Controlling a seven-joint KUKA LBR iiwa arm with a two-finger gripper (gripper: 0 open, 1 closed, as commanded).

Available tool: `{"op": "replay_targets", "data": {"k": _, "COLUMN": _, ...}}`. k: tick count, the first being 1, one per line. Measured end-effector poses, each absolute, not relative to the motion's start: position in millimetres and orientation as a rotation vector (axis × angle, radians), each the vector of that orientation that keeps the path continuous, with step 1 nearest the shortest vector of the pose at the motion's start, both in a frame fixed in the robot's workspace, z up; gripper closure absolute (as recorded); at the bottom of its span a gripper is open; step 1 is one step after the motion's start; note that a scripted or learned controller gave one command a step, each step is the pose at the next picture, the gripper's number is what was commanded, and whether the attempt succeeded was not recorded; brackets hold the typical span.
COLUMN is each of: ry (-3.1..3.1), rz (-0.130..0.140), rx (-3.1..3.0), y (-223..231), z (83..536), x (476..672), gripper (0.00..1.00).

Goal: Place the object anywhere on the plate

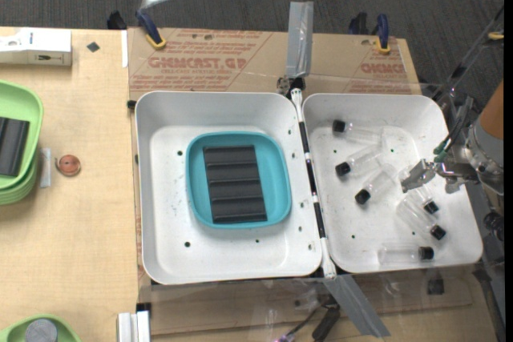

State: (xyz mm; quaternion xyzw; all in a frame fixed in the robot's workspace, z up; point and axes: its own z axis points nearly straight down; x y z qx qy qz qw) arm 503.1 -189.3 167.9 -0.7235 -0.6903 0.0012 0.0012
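Hand (pixel 422 175) low over the right bin (pixel 393 104) near its right edge, among clear black-capped vials (pixel 353 165), grip impossible to tell, teal plate (pixel 196 172) in left bin (pixel 160 172)

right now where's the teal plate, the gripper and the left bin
teal plate (pixel 197 172): camera view, on its bare left rim
gripper (pixel 414 176): camera view, midway between its fingertips
left bin (pixel 160 196): camera view, on its white floor

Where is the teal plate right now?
The teal plate sits in the middle of the left white bin, carrying a black ribbed block; the right bin beside it holds the clear vials.
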Motion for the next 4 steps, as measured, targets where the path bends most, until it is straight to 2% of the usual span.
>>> {"op": "replay_targets", "data": {"k": 1, "ry": -2.132, "rz": 0.004, "rx": -2.307, "y": -214.3, "z": 284.2, "x": 516.5, "gripper": 0.0}}
{"op": "replay_targets", "data": {"k": 2, "ry": -1.959, "rz": 0.006, "rx": -2.455, "y": -214.5, "z": 432.0, "x": 531.5, "gripper": 0.0}}
{"op": "replay_targets", "data": {"k": 3, "ry": -1.959, "rz": 0.006, "rx": -2.455, "y": -214.4, "z": 431.9, "x": 531.6, "gripper": 0.0}}
{"op": "replay_targets", "data": {"k": 4, "ry": -1.912, "rz": 0.006, "rx": -2.492, "y": -210.3, "z": 440.0, "x": 608.4, "gripper": 0.0}}
